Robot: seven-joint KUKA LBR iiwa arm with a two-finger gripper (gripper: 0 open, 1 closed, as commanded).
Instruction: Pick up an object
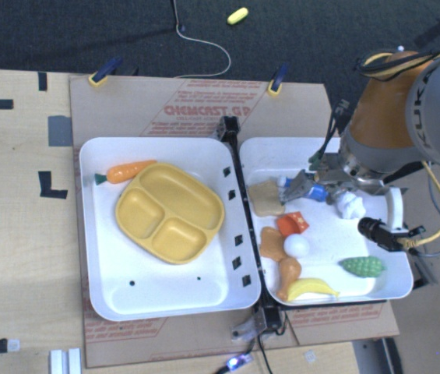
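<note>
**Mia:** Where is the robot's gripper (299,187)?

**Dad:** It sits low in the right bin (387,287), near the top of it. It points toward the wall between the two bins.

**Mia:** Does it hold a toy?

**Dad:** No toy shows between its grey tips. How wide they stand cannot be told from up here.

**Mia:** What can it pick up?

**Dad:** Lots of toys lie close. A tan flat piece (264,197) lies just beside the tips. A blue thing (313,190) and a white lump (350,204) lie partly under the wrist. Below sit a red block (292,224), a white egg (297,246), two orange-brown lumps (272,242), a banana (311,289) and a green bumpy toy (362,266).

**Mia:** What could go wrong?

**Dad:** The toys are crowded. The tips may land on two at once and push them apart. The flat piece looks thin, so the tips might slide over it. The egg is round, so it may roll away if bumped.

**Mia:** And the other bin?

**Dad:** The left bin (103,287) has a yellow tray (170,212) and a carrot (130,171). They are well apart from the arm.
</note>
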